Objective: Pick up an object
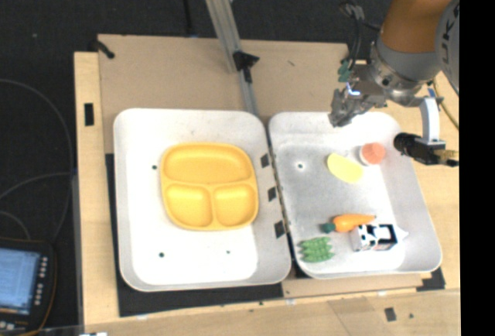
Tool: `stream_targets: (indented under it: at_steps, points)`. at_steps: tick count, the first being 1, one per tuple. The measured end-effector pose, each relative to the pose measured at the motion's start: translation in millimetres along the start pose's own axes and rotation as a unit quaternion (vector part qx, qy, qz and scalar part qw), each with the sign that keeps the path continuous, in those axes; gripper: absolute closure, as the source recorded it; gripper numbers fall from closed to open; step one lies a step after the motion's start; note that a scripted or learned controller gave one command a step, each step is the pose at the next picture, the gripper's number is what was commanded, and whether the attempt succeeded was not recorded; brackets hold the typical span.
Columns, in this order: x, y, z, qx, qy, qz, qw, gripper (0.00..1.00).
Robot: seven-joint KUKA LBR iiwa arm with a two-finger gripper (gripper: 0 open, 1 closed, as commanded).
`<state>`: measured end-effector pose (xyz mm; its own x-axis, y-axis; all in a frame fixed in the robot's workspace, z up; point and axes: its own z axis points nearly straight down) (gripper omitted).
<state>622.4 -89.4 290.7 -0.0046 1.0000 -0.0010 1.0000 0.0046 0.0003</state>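
1. Several small things lie in the right bin: a flat yellow oval piece near the middle, and a round pink piece just right of it.
2. Lower down are an orange carrot with a green tip, a black-and-white block touching its right end, and a green leafy piece at the front left.
3. The gripper hangs over the bin's back edge, above and apart from the yellow piece; whether its fingers are spread I cannot tell, and nothing is seen between them.
4. The left bin holds a yellow three-part tray.
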Motion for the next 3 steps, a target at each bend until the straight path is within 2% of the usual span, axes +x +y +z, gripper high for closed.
stream_targets:
  at_steps: [1, 2, 3]
  points:
    - [50, 14, 21, 0.001, 0.000, 0.000, 1.0000, 1.00]
    - [99, 19, 22, -0.001, 0.000, -0.001, 1.0000, 1.00]
    - [139, 29, 38, 0.000, 0.000, 0.000, 1.0000, 1.00]
